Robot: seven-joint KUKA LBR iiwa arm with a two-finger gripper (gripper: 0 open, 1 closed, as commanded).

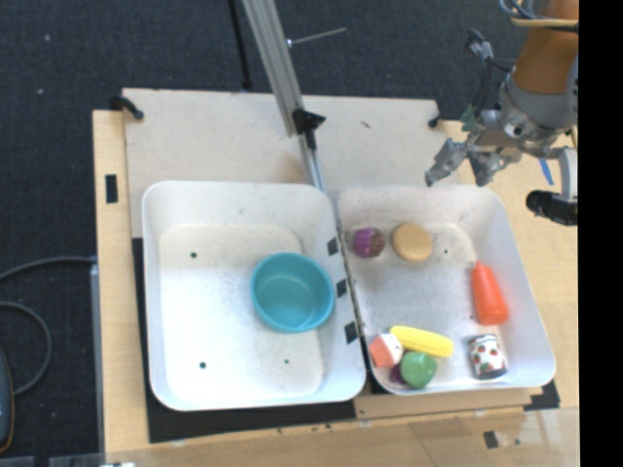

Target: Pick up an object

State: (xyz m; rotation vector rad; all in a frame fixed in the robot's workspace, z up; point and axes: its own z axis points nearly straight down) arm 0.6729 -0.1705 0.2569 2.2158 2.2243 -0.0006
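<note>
The arm comes in from the right and its gripper (465, 166) hangs above the far rim of the right bin (521, 261), fingers splayed apart with nothing between them, so this is the approach, with the pick not yet made. Down in that bin the candidates are spread out: a tan round piece (413, 242) near the back with a small purple object (367, 242) just beside it, an orange carrot-like piece (489, 294) along the right wall, and a crowded front corner where a yellow piece (421, 341), a green one (418, 369) and a small red-and-white block (385, 349) touch one another, with a little patterned can (487, 355) near them. The left bin (175, 261) carries a blue bowl (292, 292). The smart pick, to my eye, is the tan round piece: it sits close under the gripper and has free floor around most of it. Descend straight, straddle it, and close only when low enough. The front cluster risks pinching two things at once. Whether the fingers are open wide enough is hard to judge from this slanted angle.
</note>
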